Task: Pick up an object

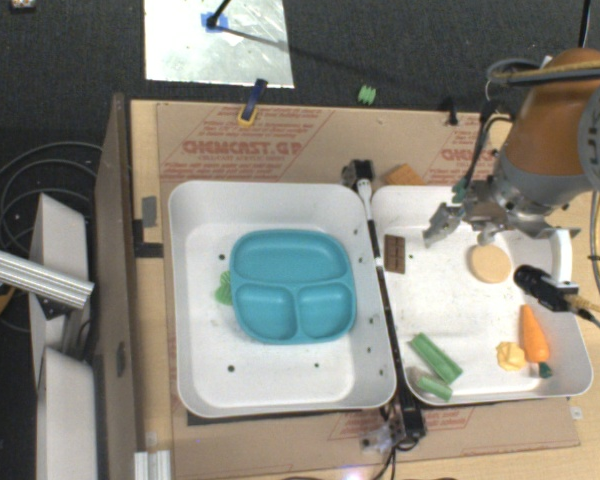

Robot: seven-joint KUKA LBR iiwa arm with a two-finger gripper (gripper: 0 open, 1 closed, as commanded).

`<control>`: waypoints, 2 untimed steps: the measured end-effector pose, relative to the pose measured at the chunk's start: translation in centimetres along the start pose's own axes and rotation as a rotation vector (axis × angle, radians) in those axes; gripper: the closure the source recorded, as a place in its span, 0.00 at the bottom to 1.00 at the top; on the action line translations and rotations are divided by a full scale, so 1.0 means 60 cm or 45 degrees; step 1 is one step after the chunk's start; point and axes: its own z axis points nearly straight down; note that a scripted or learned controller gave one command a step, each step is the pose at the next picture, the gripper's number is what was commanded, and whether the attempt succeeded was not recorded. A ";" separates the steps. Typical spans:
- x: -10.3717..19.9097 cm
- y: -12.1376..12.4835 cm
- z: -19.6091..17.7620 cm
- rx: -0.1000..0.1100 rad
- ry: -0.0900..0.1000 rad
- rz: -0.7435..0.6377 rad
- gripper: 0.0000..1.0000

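While over right bin (460,308): claw (495,230), grip state unclear
Disc (490,264): at claw's 6 o'clock
Carrot (535,336): bin's 4 o'clock

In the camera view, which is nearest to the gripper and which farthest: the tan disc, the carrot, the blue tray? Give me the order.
Measured from the gripper:
1. Tan disc, just right of it and below, in the right bin.
2. Carrot, lower right in the same bin.
3. Blue tray, left, in the other bin.
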 end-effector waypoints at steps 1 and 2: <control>-0.116 0.020 -0.016 -0.004 -0.005 0.008 0.00; -0.189 0.041 0.147 0.008 -0.001 0.007 0.00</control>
